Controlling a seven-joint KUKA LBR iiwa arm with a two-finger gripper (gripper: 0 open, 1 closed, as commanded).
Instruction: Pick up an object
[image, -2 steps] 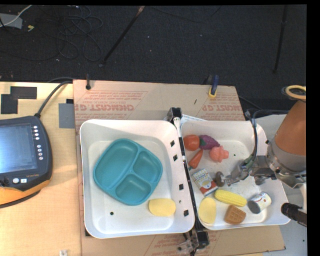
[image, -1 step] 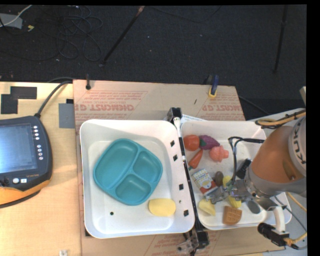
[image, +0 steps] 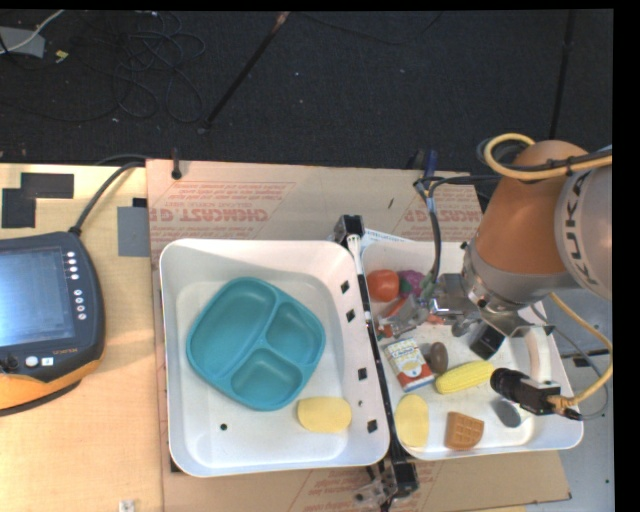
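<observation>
Corn cob (image: 466, 377) in the right bin (image: 570, 432), long axis roughly left-right and slightly tilted, just below-left of the gripper (image: 487, 340), beside a brown waffle (image: 463, 430) and small carton (image: 407, 361); state of the jaws cannot be told.

Arm (image: 560, 215) cut off at right, covering right bin's (image: 560, 435) back corner
</observation>
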